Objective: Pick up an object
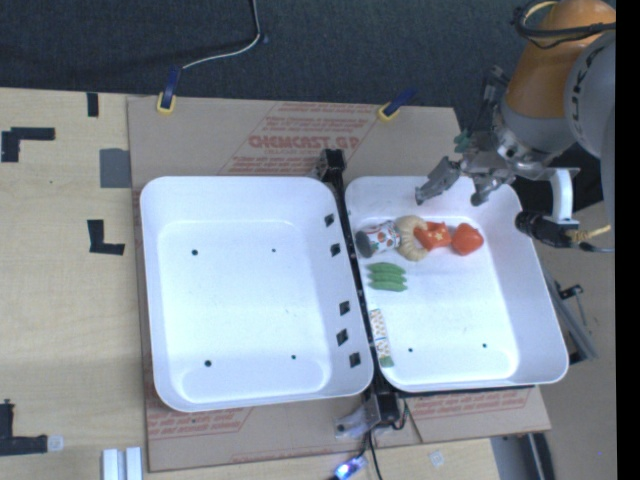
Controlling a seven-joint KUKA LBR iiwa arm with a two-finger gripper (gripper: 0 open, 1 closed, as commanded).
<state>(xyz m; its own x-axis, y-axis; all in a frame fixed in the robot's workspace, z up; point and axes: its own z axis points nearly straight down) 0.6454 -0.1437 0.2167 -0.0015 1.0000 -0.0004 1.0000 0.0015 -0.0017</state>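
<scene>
The approach step is judged in hand: the gripper [462,187], spread wide and empty, is held at upper right above the red object [466,239], so descent is needed.

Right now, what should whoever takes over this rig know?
Gripper: jaws spread open, holding nothing, over the far edge of the right bin.
Objects: red tomato, red pepper piece, tan piece, small can and green pods clustered in the right bin's far half.
Done: nothing picked.
Left: descend, grasp one, lift.
</scene>
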